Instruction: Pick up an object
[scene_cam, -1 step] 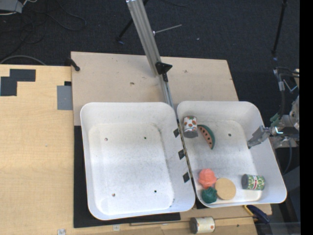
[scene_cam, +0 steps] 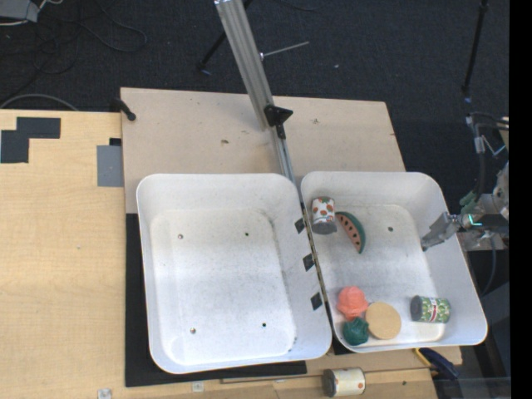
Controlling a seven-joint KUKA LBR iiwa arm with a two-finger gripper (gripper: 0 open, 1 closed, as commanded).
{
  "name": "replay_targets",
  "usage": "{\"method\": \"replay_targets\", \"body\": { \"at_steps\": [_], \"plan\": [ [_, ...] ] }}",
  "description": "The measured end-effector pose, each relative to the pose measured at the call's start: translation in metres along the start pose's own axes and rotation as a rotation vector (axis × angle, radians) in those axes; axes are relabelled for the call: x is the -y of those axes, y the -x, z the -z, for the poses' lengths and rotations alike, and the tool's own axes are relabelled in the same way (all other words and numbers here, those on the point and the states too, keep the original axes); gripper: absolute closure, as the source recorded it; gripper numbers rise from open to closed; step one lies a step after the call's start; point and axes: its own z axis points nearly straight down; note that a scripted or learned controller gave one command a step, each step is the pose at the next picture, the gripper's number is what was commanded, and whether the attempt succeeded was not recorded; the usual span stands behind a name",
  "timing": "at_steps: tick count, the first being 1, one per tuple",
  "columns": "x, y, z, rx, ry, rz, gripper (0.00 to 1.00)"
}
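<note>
The right bin [scene_cam: 416, 185] holds several small things. A small can [scene_cam: 322, 215] with a red and white label stands near its left wall, and a watermelon slice [scene_cam: 355, 231] lies just right of it. Near the front lie a pink-red lump [scene_cam: 352, 301], a dark green piece [scene_cam: 357, 332], a tan round disc [scene_cam: 384, 321] and a green can [scene_cam: 430, 309] on its side. My gripper [scene_cam: 435, 234] reaches in over the bin's right rim, low and pointing left. It is apart from every object, with the green can nearest, in front of it.
The left bin [scene_cam: 158, 223] sits beside the right one, with black clips [scene_cam: 307, 261] along their shared wall. A slanted aluminium rail [scene_cam: 249, 65] rises from behind the bins. A small cylinder [scene_cam: 343, 381] lies on the bench in front of the bins.
</note>
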Motion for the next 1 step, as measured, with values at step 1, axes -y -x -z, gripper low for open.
{"method": "replay_targets", "body": {
  "at_steps": [1],
  "plan": [
    [-0.0031,0.0028,-0.0470,-0.002,-0.005,0.001,0.00]
  ]
}}
